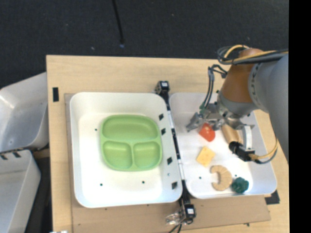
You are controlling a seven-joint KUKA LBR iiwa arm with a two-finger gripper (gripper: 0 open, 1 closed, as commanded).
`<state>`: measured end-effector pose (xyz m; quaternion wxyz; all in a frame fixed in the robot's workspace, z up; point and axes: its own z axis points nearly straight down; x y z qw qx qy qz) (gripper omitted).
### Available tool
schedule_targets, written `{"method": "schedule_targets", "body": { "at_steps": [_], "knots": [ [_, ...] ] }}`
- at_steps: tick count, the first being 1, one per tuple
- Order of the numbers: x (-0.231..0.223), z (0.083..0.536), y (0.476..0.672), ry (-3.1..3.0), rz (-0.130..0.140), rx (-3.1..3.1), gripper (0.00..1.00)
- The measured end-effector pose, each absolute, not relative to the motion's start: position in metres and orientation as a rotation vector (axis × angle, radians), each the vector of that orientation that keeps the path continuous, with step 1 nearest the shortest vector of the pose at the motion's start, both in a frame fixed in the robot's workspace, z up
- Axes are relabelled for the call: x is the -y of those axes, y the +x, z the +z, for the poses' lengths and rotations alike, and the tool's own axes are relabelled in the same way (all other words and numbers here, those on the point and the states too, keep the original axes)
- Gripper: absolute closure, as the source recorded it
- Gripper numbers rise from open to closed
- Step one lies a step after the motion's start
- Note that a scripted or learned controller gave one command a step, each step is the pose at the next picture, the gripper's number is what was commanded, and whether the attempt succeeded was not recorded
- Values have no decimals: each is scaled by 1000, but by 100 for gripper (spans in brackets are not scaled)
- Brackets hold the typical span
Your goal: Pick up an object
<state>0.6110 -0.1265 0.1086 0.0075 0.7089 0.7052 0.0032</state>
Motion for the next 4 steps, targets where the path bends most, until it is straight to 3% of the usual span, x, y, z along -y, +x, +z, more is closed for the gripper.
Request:
{"method": "schedule_targets", "body": {
  "at_steps": [1,4],
  "knots": [
    [129,122,613,2216,18,-2193,100],
    [136,273,615,2216,5,-2220,100]
  ]
}}
